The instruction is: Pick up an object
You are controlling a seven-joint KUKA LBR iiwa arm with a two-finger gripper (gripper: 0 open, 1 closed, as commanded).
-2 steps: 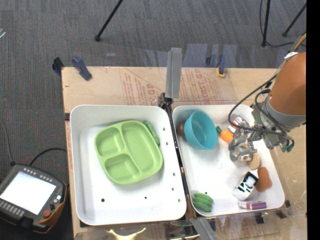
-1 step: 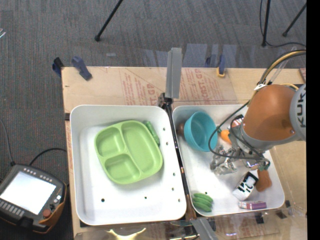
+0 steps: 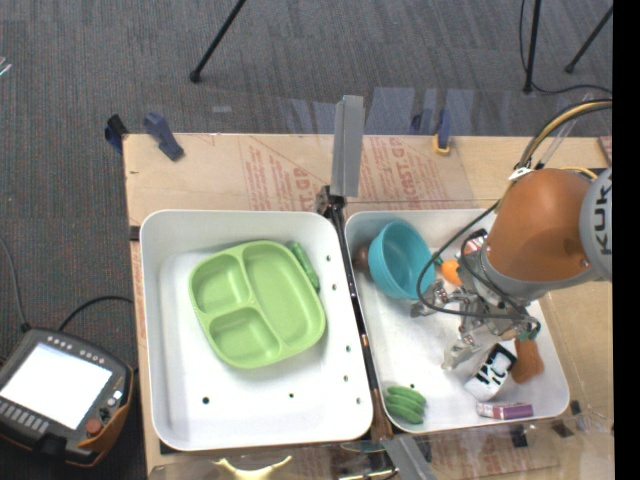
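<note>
My gripper (image 3: 478, 346) hangs low over the right bin (image 3: 400, 358), under the orange wrist band, just above a white packet with black print (image 3: 491, 372). Beside that packet lies a brown piece (image 3: 527, 360). A blue bowl (image 3: 400, 259) tips on its side at the bin's far left. A green ribbed object (image 3: 406, 401) rests near the front left corner, and a small pink-and-purple box (image 3: 505, 409) lies along the front wall. A bit of orange (image 3: 451, 266) peeks out next to the wrist. Nothing visibly sits between the fingers.
In the left bin (image 3: 170, 408) lies a green divided plate (image 3: 257, 303) with a green utensil (image 3: 305, 265) at its far edge. A grey upright post (image 3: 346, 160) stands behind the bins' divider. A handheld pendant (image 3: 60, 392) lies on the floor at left.
</note>
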